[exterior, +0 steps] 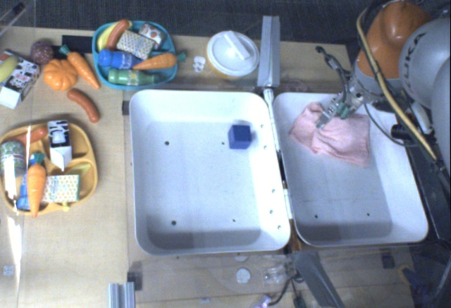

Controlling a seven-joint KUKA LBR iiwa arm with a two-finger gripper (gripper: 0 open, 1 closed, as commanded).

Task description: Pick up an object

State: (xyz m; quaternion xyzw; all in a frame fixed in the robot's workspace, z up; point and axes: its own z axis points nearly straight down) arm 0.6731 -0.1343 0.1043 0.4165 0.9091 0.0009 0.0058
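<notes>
A crumpled pink cloth [337, 136] lies in the upper part of the right bin [366, 225]. My gripper [330, 115] reaches in from the right and sits on the cloth's upper left part, its tips down at the fabric. A small blue cube [240, 135] rests in the left bin [197, 229], near its upper right corner, well apart from the gripper.
A blue bowl [134, 53] of toy food and a white-lidded yellow container [233, 53] stand behind the left bin. A yellow plate [46, 169] with toy food sits at far left, with loose toy vegetables [70, 74] above it. A grey divider [267, 53] rises between the bins.
</notes>
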